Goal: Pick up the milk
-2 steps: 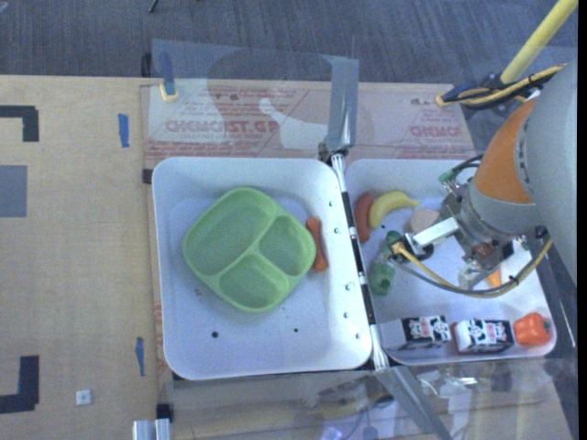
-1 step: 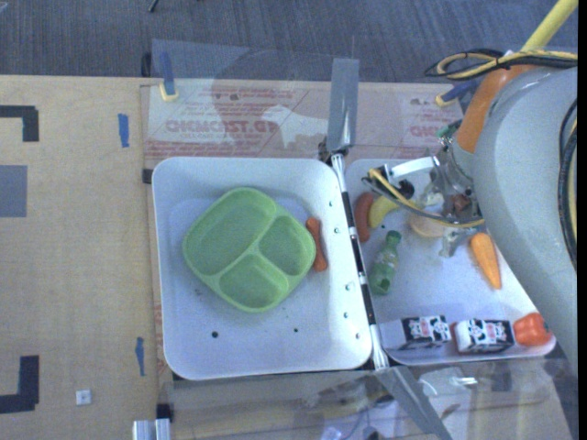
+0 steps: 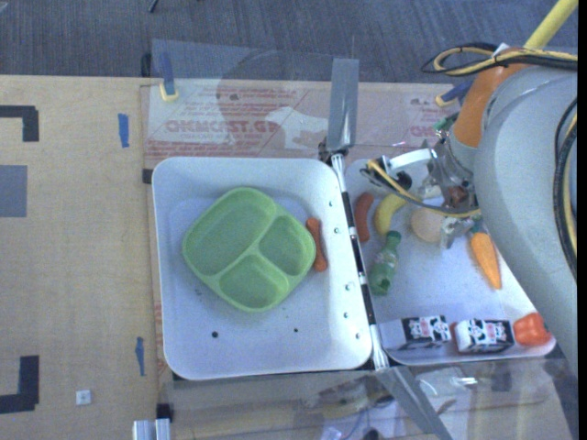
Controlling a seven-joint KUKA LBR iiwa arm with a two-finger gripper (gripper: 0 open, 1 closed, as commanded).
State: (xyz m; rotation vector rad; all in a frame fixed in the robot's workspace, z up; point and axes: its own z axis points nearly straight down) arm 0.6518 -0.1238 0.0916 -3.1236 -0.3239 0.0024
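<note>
Locate the milk first. Two cartons lie on their sides at the near edge of the right bin [image 3: 514, 287]: the left carton [image 3: 426, 329] and the right carton [image 3: 483, 334], close together and end to end. An orange piece [image 3: 529, 328] sits just beside the right carton, at the near right corner.

The gripper [image 3: 448, 211] hangs over the far part of the right bin, well apart from both cartons. You cannot tell from this view how it is set; the wrist and cable loops hide that part. Nothing is seen held.

Expect these faults:

- Wrong object. The gripper stands above an egg-like object [image 3: 426, 225], a banana [image 3: 389, 213] and a carrot [image 3: 485, 258]. A descent from here would likely meet one of these, not the milk.
- Double contact. The cartons lie near each other, so a grasp centred on the gap may push both and lift neither.
- Wall interference. Both cartons lie against the near wall, leaving little room on that side. A grasp across the short side may strike the rim.
- Neighbour pickup. A grasp on the right carton risks catching the orange piece.
- Knock-on shift. Travel toward the near edge passes the green bottle [image 3: 384, 262] and the carrot; a low path could sweep them into the cartons.

The left bin [image 3: 174, 337] holds a green tray [image 3: 248, 248] and needs no attention.
</note>
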